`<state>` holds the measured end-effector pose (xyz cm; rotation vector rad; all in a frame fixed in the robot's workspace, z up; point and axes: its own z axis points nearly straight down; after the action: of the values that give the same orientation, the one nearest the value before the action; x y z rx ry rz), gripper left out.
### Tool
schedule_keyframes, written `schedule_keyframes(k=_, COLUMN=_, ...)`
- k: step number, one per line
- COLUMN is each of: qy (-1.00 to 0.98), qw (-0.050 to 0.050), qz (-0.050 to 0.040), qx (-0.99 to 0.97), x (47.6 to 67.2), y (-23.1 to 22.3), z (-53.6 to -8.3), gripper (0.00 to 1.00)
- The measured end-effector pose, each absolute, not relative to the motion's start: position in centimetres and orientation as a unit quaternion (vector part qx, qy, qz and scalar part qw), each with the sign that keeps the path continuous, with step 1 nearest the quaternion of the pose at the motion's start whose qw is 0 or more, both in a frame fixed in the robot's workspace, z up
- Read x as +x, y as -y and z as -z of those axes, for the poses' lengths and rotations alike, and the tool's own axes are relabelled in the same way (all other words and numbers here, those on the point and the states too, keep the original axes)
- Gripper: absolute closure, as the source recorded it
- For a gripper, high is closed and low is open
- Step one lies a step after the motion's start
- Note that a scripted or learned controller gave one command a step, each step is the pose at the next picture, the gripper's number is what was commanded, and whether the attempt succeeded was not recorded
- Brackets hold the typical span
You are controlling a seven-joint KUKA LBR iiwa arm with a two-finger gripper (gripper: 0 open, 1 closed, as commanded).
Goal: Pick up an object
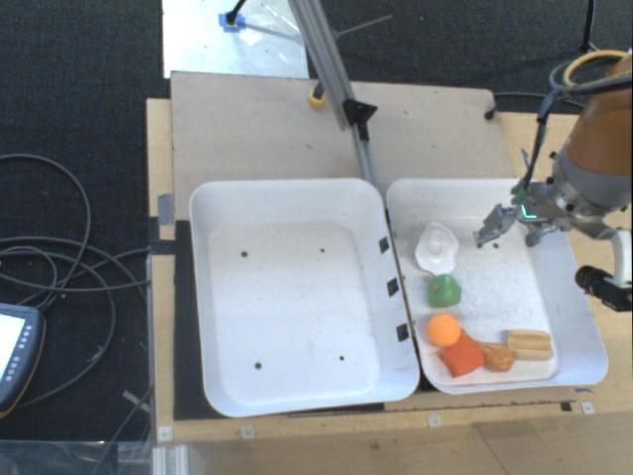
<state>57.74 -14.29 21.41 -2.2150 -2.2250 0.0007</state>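
Orange ball [444, 330], lower middle of the right bin [584, 359], looks light, smooth, likely to roll; grip across its middle. Hand [492, 228] hovers above, state unclear.

In the right white bin [579, 300] lie a crumpled white object [436, 246], a green lump [444, 290], an orange ball [444, 330], a red block [462, 356] and a tan bun-shaped piece [529, 343].
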Motion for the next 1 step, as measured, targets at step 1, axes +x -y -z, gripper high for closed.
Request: schedule_keyframes(k=1, qy=0.708, qw=0.0, qz=0.0006, qx=-0.706, x=57.81, y=14.31, z=-21.57, gripper=0.0)
